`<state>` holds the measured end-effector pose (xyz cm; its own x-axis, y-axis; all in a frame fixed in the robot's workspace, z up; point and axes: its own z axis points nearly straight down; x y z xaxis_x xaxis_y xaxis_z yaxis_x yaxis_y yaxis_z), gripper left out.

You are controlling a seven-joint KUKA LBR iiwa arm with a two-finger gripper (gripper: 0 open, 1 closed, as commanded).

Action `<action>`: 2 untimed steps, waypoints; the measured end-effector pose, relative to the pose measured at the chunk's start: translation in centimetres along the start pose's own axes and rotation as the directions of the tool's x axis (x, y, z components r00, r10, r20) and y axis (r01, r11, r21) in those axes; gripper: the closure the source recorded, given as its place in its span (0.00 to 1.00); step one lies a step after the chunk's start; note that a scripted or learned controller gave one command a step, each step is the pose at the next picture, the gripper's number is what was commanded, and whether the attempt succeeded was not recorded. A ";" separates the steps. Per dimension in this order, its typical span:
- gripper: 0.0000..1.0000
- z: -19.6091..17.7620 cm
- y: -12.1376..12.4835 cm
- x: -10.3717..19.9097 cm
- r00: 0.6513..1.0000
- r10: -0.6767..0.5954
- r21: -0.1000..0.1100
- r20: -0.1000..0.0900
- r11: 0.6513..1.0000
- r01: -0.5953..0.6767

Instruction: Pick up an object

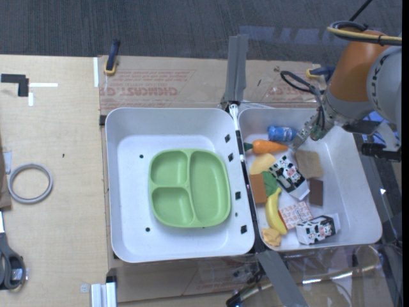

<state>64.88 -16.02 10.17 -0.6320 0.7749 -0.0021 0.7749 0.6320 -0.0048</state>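
The right bin (358, 190) holds several objects: a blue bottle (280, 133), an orange carrot (268, 147), a yellow fruit (261, 164), a cow-patterned box (285, 173), a tan cardboard piece (309, 162), a brown block (316, 191), a banana (275, 213), a red-and-white packet (295, 214) and a cow-patterned carton (316, 229). My gripper (307, 133) hangs low at the back of this bin, just right of the blue bottle and above the tan piece. Nothing is visibly held.
The left bin (121, 171) contains a green divided plate (190, 187). On the wooden bench at left lie a grey tape roll (29, 183) and scissors (9, 270). A divider post (236, 69) stands between the bins at the back.
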 end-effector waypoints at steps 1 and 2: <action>1.00 -5.8 2.7 5.5 0.917 0.399 -0.004 -0.002 0.917 -0.399; 0.00 -5.8 2.7 5.5 0.917 0.399 -0.003 -0.002 0.917 -0.399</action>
<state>63.48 -10.02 15.90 -0.2702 0.9628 -0.0017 0.9628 0.2702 -0.0009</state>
